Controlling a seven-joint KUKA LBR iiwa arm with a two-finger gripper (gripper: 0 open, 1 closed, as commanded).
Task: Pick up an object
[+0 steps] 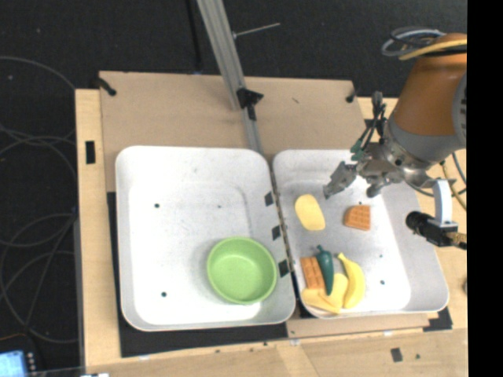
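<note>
Dark floor surrounds tan bench [196, 108] with two white bins. Gripper [356, 181] hovers over right bin [393, 289], fingers apart, nothing between them. Yellow oval piece [310, 212] at its 8 o'clock, near; orange waffle-like block [357, 217] at 6 o'clock. Banana [353, 281], green pepper [324, 264] farther toward 6. Green bowl [241, 269] in left bin [157, 187].

The two bins [196, 179] look like smooth white plastic with tiny dark specks. The green bowl [241, 269] looks like matt plastic. The bench [181, 108] looks like plain, dull brown board. The slanted pole [224, 49] looks like grey metal. The arm's orange band [428, 93] is shiny.
</note>
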